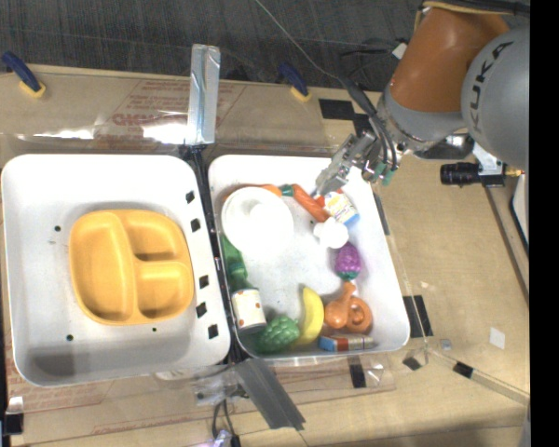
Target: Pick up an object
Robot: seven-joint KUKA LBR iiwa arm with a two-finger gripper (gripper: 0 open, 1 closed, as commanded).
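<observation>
Mostly clutter from my seat: the gripper (334,181) hangs over the far rim of the right bin (391,277), and I cannot tell whether its jaws are apart or together, nor whether they touch the orange carrot (307,201) just below them. I count two bins on the bench (447,268); the left bin (19,250) holds one yellow divided tray (130,265), the right one white bowl (256,220), one purple grape bunch (348,261), one banana (311,314) and one green piece (278,333). Several small items along the near wall overlap and are hard to name.
</observation>
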